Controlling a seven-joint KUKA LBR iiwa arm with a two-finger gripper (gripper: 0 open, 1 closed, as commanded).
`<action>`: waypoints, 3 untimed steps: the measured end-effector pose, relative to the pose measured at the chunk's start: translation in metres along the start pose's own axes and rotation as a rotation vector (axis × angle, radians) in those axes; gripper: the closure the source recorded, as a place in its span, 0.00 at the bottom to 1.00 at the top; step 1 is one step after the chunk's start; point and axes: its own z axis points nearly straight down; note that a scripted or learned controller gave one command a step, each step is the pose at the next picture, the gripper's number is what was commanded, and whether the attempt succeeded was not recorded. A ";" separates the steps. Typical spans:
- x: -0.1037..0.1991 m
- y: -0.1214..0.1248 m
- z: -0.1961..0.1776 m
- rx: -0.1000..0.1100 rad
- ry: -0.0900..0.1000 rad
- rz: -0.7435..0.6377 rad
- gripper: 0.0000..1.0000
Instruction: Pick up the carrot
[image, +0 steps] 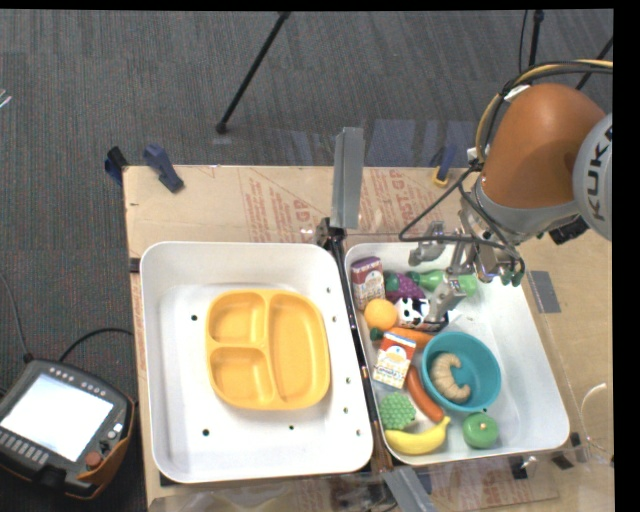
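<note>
Bench (250, 195): carries two white bins side by side. The right bin (520, 350) serves as landmark for all positions below.

Left bin (170, 290): adjoins the right bin's left wall and holds a yellow divided plate (268, 350).

Arm (535, 150): reaches over the right bin's far right corner. The end effector (447, 292) hangs over the bin's far half; whether its opening is wide or narrow cannot be told, and nothing is seen held in it.

Teal bowl (462, 372): centre of the right bin, containing a croissant (452, 375).

Carrot (422, 392): lies in the right bin's near-left part, just beside the bowl's left rim, partly under a small carton (394, 360), with a green knobbly item (397, 410) and a banana (420, 438) near its lower end.

Step in hand, as judged: approach; the carrot is not yet reached. The next move calls for travel toward the bin's near side and a descent aligned across the carrot.

Clearance: tight at the carrot on all sides; open floor lies along the bin's right side.
</note>
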 end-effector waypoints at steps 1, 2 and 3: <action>0.077 0.002 0.103 0.000 0.000 0.094 0.00; 0.054 0.009 0.109 0.004 -0.005 0.340 0.00; 0.053 0.011 0.098 0.001 -0.006 0.335 1.00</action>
